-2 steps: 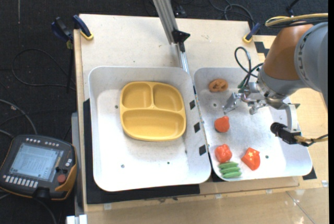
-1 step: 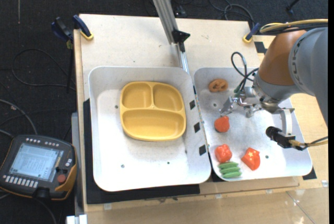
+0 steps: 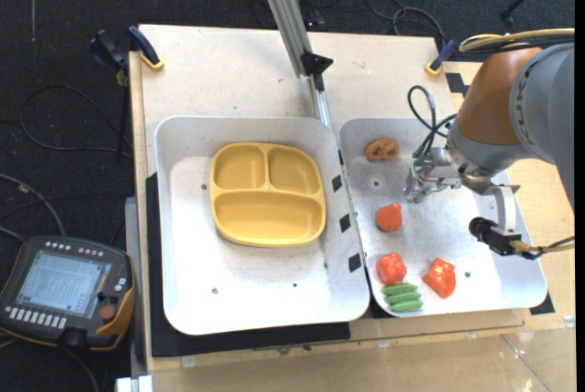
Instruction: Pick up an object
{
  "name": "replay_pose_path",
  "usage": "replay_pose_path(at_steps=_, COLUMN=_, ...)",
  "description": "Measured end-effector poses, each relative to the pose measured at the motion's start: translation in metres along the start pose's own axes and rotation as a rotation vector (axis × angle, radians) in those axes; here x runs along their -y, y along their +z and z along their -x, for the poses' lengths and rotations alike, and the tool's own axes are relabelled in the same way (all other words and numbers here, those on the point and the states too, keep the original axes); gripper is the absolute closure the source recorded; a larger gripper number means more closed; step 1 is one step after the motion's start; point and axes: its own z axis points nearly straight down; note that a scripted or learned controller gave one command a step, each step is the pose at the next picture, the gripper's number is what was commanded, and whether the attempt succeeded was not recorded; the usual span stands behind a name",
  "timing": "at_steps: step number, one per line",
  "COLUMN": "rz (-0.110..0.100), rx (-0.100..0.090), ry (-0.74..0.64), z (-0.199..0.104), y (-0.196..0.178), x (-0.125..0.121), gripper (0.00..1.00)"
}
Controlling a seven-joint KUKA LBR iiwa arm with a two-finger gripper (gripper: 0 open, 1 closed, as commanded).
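Observation:
In the right bin (image 3: 512,285) lie a brown pretzel (image 3: 381,149) at the back, an orange-red piece (image 3: 389,217) in the middle, two red pieces (image 3: 392,268) (image 3: 440,278) near the front, and a green pea pod (image 3: 402,296) at the front edge. My gripper (image 3: 419,188) hangs over the bin's middle, just right of and above the orange-red piece, apart from it. Nothing shows between its fingers.
The left bin (image 3: 183,290) bears a yellow divided plate (image 3: 268,194). A slanted metal pole (image 3: 283,2) rises from between the bins. Cables run along the arm (image 3: 512,116). A teach pendant (image 3: 59,290) lies on the floor at left.

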Motion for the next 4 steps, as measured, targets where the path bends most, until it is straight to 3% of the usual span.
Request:
replay_pose_path(at_steps=3, rz=0.005, rx=0.000, ry=-0.003, z=-0.006, y=-0.148, x=-0.018, gripper=1.00)
replay_pose_path(at_steps=4, rz=-0.002, rx=-0.002, ry=-0.007, z=-0.061, y=-0.135, x=-0.016, gripper=1.00)
